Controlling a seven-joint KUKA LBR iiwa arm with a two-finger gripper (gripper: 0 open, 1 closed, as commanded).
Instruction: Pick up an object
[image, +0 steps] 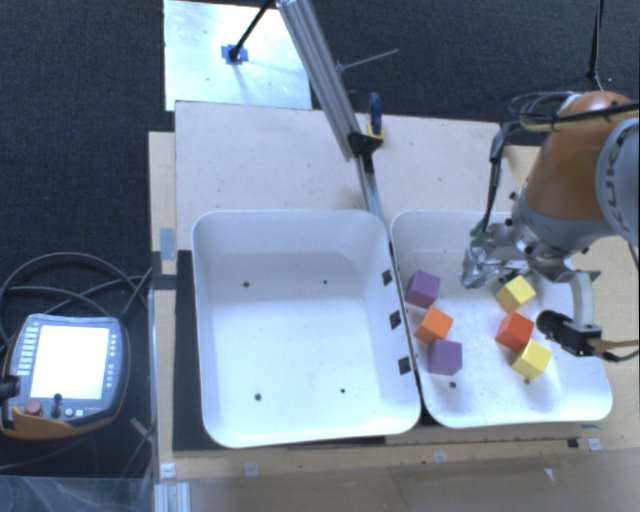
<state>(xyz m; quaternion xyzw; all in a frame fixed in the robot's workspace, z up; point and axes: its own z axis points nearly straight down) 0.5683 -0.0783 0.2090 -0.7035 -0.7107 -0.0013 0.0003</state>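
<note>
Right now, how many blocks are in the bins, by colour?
Purple blocks: 2
Orange blocks: 2
Yellow blocks: 2
Total: 6, all in the right bin.

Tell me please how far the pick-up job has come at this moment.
Done: the claw is already over the right bin, close beside a yellow block. In hand: nothing visible; no block shows between its fingers. Left: all six blocks lie on the bin floor, for example the orange block and the purple block, so the grasp and the lift remain.
</note>
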